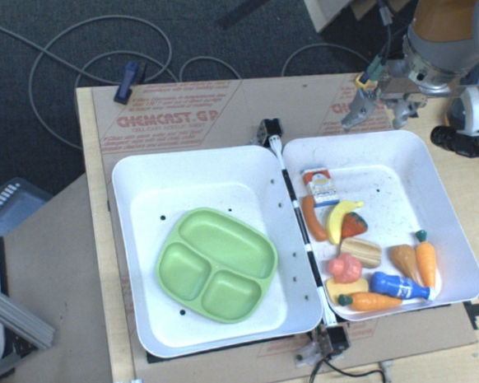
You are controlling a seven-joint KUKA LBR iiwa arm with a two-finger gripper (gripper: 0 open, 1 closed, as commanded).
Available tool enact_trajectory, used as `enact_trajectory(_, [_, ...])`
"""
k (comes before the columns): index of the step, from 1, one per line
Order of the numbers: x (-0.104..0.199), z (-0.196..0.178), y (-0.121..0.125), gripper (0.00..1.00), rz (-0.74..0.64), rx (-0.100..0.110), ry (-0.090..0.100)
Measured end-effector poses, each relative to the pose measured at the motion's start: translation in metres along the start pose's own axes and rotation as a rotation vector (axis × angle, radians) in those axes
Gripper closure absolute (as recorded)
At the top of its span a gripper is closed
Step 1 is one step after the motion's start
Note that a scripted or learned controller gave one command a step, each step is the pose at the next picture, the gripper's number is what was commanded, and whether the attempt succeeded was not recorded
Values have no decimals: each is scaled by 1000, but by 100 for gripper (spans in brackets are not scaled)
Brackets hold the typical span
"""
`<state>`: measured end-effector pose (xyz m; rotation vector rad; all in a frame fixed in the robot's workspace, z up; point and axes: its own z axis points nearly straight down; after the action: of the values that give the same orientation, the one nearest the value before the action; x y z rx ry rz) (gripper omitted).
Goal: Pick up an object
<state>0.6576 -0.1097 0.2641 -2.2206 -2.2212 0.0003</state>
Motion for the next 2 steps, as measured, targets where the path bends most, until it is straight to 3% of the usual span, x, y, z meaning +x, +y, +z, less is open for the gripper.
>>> enact_trajectory(1, [-39, 76, -62, 0, 1, 1, -1])
enact_trajectory(2, [-18, 166, -97, 0, 1, -11, -2])
